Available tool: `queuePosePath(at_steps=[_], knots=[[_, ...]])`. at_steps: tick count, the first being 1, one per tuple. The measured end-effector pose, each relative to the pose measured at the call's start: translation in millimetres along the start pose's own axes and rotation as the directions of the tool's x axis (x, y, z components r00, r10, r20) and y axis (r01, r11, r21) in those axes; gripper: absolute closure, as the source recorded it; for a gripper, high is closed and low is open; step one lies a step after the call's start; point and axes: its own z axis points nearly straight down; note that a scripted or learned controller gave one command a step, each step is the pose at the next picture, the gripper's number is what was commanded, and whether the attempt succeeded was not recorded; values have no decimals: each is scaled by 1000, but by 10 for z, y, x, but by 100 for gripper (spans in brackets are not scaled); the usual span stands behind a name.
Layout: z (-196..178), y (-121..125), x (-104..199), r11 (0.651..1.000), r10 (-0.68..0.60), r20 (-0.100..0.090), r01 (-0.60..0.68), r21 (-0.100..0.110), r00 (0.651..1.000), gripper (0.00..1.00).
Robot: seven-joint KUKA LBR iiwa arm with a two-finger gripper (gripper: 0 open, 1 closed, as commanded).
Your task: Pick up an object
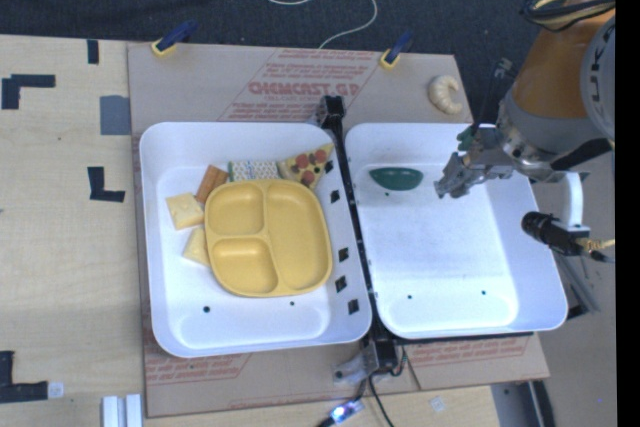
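- Two white bins sit side by side on the bench; the right bin [500, 310] carries one small dark green dish [396, 179], the left bin [170, 315] carries the rest.
- In the camera view the green dish lies near the far edge of the right bin, toward its far left corner, close to the divider between the bins.
- The gripper [452, 185] hangs just beside the dish on its right, apart from it, with nothing between its fingers; whether they are spread or closed I cannot tell at this size.
- The dish looks like a thin, stiff plastic piece, probably light and rather slick, so it may skid on the smooth bin floor when nudged.
- The rim seems the best place to take hold, one finger inside and one outside, rather than squeezing across the rounded body.
- In the left bin a yellow divided plate [268, 237] lies in the middle, wide, flat and hard to pinch except at its edge.
- Small food-like pieces [186, 211] sit along its left and far sides, partly tucked under it.
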Motion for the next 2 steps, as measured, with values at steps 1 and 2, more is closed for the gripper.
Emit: queuePosePath(at_steps=[1,2], knots=[[3,425,427,1000,1,0,-1,1,1000,100],[15,218,445,1000,7,2,-7,4,1000,100]])
